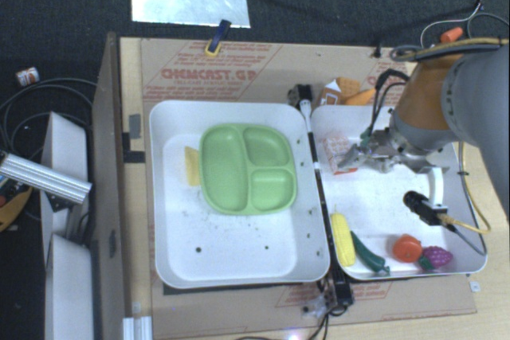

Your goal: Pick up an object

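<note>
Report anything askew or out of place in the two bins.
The yellow piece in the left bin lies partly tucked under the green divided plate, half hidden. Otherwise nothing looks spilled or damaged.

- The grey arm (470, 95) reaches in from the right, its orange band just behind the wrist.
- The end effector (348, 161) points left and downward at a slant.

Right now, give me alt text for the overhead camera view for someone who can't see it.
A grey robot arm reaches from the right over the right white bin, its claw low near that bin's upper left. Along the bin's near edge lie a corn cob, a green vegetable, a tomato and grapes. The left bin holds a green divided plate.
</note>
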Available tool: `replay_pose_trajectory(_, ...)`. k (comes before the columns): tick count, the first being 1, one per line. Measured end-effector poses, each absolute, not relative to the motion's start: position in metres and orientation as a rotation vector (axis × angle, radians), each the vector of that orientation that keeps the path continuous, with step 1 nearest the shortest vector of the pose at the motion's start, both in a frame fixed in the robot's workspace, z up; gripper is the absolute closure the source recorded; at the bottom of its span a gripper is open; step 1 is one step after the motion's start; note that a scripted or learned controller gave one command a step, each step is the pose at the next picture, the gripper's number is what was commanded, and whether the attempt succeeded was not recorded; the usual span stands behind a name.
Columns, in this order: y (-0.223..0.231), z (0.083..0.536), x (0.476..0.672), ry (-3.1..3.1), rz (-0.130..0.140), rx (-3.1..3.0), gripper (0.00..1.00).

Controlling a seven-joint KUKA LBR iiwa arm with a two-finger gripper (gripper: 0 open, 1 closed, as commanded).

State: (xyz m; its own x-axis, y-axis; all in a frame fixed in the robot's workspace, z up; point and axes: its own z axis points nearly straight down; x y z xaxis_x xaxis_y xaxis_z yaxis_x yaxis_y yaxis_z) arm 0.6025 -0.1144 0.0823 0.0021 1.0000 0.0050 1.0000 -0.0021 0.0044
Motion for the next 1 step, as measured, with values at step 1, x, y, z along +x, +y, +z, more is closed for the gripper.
replay_pose_trajectory(1,-0.1142,0.1019,0.6070,-2.232,-0.020,-2.225,1.00)
